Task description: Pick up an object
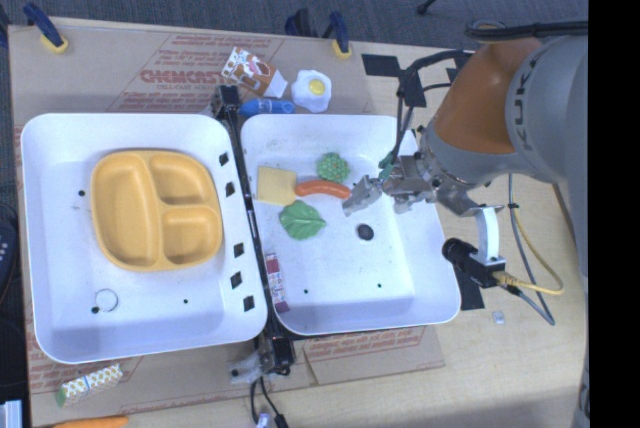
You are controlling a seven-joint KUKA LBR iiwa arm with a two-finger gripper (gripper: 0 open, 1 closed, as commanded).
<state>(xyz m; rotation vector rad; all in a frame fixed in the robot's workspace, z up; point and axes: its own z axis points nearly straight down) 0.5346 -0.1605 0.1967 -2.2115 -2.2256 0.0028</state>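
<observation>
Claw (362, 198) right of centre, grip state unclear, beside sausage (322, 188); likely light, slippery; grasp mid-length.

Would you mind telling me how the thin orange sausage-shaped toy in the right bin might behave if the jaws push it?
The thin orange sausage-shaped toy looks round along its length, so it would probably roll sideways. It seems small and light, so it likely slides easily on the smooth right white bin. It lies close to the yellow cheese-like square, which it might nudge.
</observation>
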